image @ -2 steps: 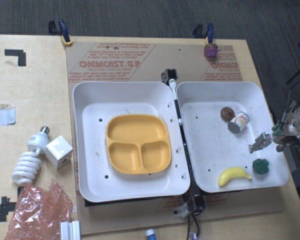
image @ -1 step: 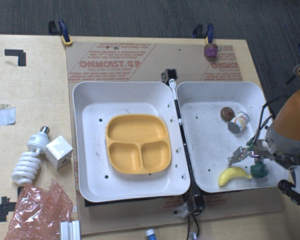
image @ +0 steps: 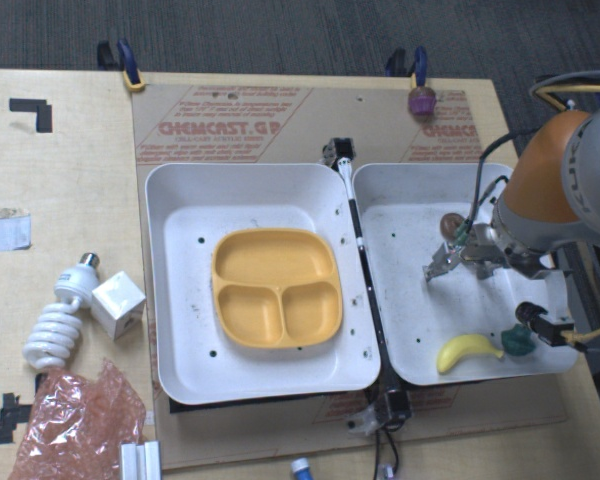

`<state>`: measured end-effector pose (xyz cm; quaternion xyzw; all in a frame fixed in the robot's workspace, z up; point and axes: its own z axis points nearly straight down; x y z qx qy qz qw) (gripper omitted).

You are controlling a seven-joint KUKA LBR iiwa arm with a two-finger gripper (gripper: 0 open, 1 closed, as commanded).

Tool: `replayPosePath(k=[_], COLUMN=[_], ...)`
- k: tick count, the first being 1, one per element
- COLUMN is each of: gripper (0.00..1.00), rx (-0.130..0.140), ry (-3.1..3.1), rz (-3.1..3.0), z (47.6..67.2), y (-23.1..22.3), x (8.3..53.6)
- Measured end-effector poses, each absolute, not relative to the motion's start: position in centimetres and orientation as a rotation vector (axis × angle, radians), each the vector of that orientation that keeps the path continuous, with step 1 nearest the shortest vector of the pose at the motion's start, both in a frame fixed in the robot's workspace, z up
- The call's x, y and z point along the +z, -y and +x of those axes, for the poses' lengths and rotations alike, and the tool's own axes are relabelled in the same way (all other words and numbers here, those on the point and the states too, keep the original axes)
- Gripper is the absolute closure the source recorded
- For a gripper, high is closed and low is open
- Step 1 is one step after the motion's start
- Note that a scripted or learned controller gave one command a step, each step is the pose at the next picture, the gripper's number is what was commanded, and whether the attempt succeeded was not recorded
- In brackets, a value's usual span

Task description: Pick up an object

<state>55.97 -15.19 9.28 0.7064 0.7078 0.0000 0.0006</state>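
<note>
Arm (image: 565, 183) cut off at right edge

Grey arm (image: 570, 193) with orange band, reaching from the right, hand (image: 442, 266) low, pointing left.

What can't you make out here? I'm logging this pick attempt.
- tool: fingers too small and blurred to judge.
- Small brown object beside it: too small to identify.
- dark green item by the banana: shape unclear, partly overlapped by cabling.
- arm: cut off by the frame's right edge.
</note>
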Motion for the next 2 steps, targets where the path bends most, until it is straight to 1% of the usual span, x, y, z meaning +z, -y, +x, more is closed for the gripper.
replayPosePath(k=[1, 2], gripper=[1.0, 1.0], rx=[-0.001, -0.001], ry=[-2.224, -2.22], rz=[2.215, 2.22], z=[56.0, 51.2], y=[15.2, 22.3], x=[10.3, 17.7])
